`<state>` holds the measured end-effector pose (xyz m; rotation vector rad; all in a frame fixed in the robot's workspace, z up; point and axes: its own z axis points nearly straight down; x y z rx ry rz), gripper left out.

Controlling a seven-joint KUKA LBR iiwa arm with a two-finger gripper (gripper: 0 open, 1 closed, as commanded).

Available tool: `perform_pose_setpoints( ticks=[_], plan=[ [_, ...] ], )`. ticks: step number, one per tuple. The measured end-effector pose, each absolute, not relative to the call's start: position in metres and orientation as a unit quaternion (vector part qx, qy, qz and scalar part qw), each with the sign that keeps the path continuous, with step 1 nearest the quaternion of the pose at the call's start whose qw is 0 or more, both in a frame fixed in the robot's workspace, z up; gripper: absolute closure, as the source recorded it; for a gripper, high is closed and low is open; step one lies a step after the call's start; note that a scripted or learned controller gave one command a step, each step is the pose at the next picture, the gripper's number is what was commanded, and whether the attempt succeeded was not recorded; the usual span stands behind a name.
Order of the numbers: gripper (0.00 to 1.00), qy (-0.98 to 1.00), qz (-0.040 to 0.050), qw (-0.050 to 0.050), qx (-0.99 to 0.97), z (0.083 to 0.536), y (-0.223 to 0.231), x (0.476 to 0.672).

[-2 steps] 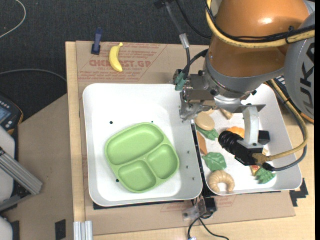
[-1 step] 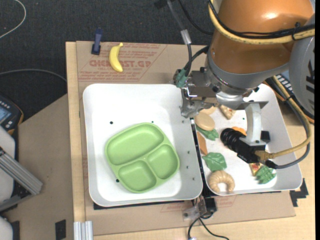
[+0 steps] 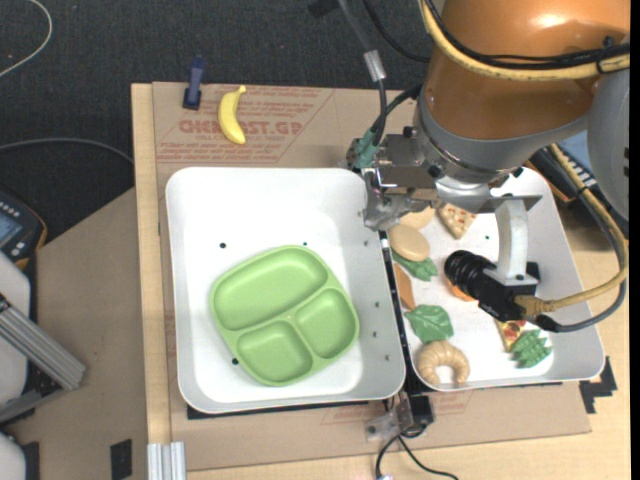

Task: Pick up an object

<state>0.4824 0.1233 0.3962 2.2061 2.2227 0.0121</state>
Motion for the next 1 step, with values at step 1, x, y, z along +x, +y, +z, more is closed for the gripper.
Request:
perform_pose_setpoints(
  ticks=[1],
  plan=[
    [1.00,0.710,0.0045,0.006,0.704,0.4063,0.1238,0.4829]
  ],
)
